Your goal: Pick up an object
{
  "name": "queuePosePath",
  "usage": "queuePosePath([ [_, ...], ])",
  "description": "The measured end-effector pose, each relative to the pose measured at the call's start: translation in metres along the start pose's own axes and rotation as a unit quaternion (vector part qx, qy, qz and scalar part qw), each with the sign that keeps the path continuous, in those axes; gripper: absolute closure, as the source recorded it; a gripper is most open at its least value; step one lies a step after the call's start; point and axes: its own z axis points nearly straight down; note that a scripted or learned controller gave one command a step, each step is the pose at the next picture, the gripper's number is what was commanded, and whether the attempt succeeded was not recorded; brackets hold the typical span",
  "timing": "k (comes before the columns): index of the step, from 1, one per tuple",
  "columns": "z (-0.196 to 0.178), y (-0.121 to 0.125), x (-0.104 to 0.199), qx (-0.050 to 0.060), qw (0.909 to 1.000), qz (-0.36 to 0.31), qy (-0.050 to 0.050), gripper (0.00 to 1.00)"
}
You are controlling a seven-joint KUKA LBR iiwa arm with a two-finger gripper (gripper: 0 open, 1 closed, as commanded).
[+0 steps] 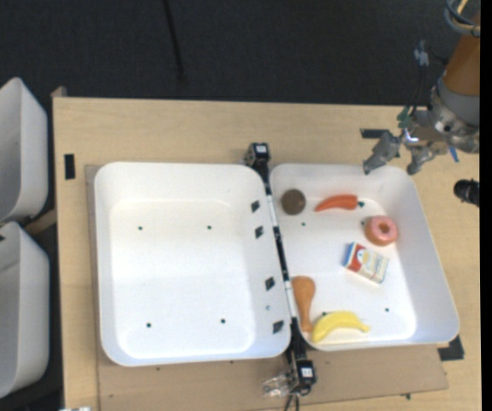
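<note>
While the grey arm with its orange band hangs over the far right corner of the bench, the two-finger gripper [397, 155] sits just above the back rim of the right-hand shallow white bin [429, 264], fingers spread apart and nothing between them. So no pick yet; by my reading this is the approach stage, with the tool released and waiting over the bin's far edge.

And there's plenty to choose from in that right bin! Closest to the gripper is the slim red-orange chilli pepper [338, 202], lying flat near the back wall. Beside it, toward the divider, a small round brown ball [293, 201]. Nearer the camera, a pink ring doughnut [381, 230], then a small white-and-red carton [365, 262] lying on its side. Down at the front, an orange chicken-drumstick toy [302, 296] lies against the divider, close beside a yellow banana [339, 324]. The left-hand white bin [117, 229] has no objects in it.

What's next? The gripper needs to swing inward over the bin, settle on one target, line its open fingers across the narrow width, then descend and close. The pepper or the doughnut looks the shortest trip. The banana and drumstick lie crowded together, likely a trickier grab.
</note>
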Motion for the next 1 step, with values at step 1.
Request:
queuePosePath([
  [1,-0.0384,-0.0213,0.0208,-0.001,1.0,-0.002,0.001,0.0],
])
